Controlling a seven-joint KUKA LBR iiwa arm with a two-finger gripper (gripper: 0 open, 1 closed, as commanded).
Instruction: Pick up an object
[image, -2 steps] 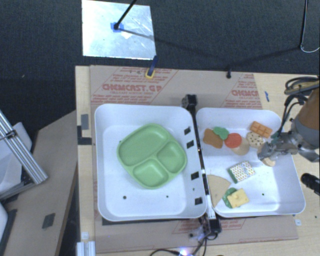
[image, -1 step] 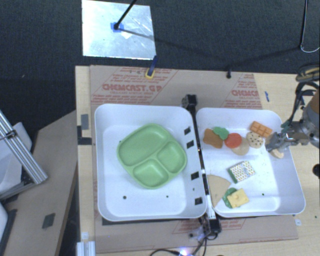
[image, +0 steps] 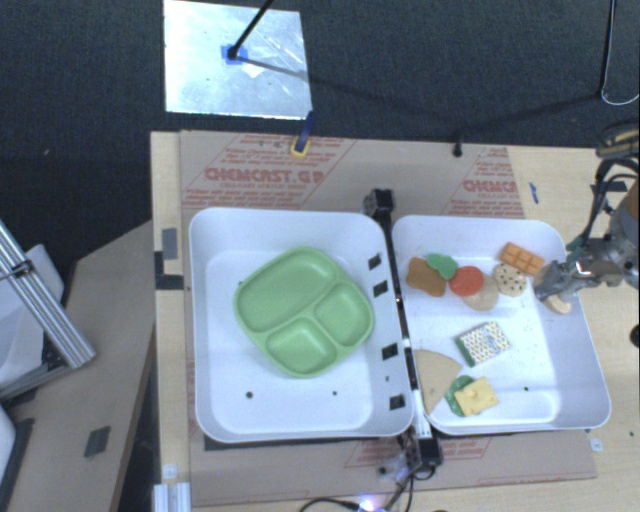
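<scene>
The gripper (image: 556, 290) sits at the right rim of the right bin (image: 580, 370), low over its upper right part, and the arm enters from the right. Whether it is apart or closed cannot be told, since the tip is small and blurred, and a pale rounded shape at its lower end may be an item or part of the tool. The candidate objects all lie to the gripper's left within the right bin. Nearest are the speckled round piece (image: 510, 281) and the orange cracker (image: 522, 257), just beside it; the red round piece (image: 466, 281), the green piece (image: 441, 265) and the brown piece (image: 425, 279) follow further left. The checkered block (image: 484, 342) lies below-left, its long axis slanted. The yellow block (image: 476, 396) and tan wedge (image: 437, 375) are furthest, toward the near edge. The left bin (image: 215, 400) carries a green divided plate (image: 303, 312), well apart from the gripper.
</scene>
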